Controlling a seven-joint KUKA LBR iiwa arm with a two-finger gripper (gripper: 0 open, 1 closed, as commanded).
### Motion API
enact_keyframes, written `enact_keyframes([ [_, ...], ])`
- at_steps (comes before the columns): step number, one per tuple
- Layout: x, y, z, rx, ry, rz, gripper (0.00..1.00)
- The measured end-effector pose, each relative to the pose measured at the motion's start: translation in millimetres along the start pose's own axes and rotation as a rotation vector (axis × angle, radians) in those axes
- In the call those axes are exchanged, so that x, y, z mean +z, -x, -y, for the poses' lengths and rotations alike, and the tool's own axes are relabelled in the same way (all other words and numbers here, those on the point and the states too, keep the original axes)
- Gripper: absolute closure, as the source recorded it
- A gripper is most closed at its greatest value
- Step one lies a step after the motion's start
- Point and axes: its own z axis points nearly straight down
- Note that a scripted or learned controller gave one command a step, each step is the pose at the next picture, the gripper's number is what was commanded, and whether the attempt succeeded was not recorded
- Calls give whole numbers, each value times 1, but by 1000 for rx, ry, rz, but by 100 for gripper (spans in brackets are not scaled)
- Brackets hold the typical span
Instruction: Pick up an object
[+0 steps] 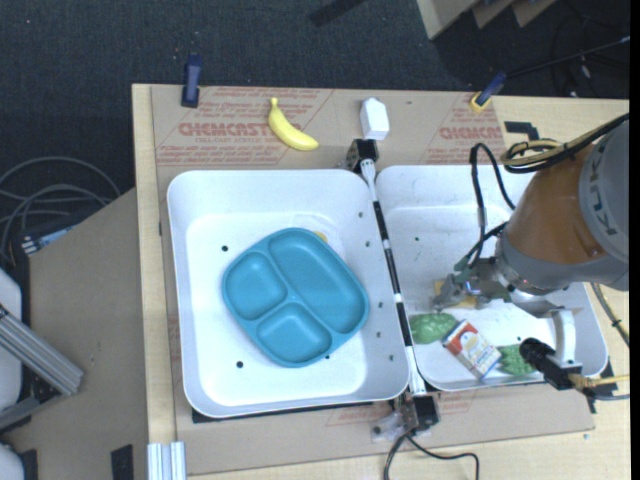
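Note:
In the right bin [440, 183], near its front edge, lie a green leafy item [430, 327], a red and white packet [470, 349] and a second green item [516, 361]. My gripper [461, 290] reaches down into this bin from the right. It hangs just above and behind the green leafy item, and nothing can be seen in its grasp. The grey wrist and orange band [560, 213] cover the right part of the bin.
The left bin [200, 208] holds a blue divided plate [293, 295]. A yellow banana [289, 128] and a small white block [375, 118] lie on the bench behind the bins. A black divider rail [385, 253] runs between the bins.

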Motion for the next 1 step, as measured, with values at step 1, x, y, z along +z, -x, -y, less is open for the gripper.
enact_keyframes([
  [1, -91, -61, -53, -3, 3, -1, 100],
])
